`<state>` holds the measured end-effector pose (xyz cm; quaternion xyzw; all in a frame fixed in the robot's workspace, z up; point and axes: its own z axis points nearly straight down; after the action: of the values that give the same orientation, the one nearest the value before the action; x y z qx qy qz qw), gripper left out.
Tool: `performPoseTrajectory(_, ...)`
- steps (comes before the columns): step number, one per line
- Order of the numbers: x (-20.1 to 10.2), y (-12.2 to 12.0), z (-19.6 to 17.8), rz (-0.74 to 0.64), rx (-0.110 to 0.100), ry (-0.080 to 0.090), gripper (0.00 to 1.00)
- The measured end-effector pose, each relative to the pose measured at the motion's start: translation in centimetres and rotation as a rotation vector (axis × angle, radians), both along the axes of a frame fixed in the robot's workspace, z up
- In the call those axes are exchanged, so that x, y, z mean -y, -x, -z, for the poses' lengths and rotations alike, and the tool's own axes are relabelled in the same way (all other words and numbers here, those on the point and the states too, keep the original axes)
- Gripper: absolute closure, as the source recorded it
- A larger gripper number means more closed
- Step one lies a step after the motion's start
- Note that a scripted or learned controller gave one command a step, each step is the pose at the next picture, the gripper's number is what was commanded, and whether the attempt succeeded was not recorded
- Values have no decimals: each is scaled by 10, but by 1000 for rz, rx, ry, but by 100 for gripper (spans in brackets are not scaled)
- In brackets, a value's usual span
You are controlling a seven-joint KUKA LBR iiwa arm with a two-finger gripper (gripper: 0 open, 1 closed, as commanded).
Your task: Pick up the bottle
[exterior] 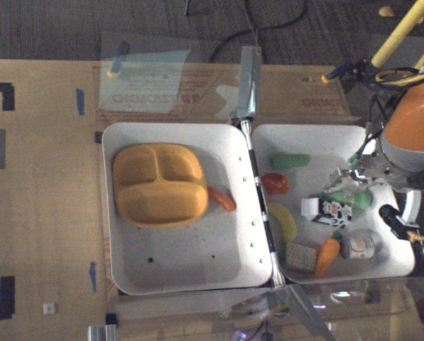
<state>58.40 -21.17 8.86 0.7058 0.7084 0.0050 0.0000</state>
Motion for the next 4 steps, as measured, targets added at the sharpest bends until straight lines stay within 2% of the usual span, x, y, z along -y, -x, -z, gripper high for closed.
performPoseTrajectory(1,3,-1,-11,3,5,5,100)
performPoseTrajectory(2,-36,-76,-124,-36,-3,9,100)
performPoseTrajectory(3,-32,-83,-173,32,-3,9,100)
performPoseTrajectory(4,-45,-32,-205,350,-10,6,100)
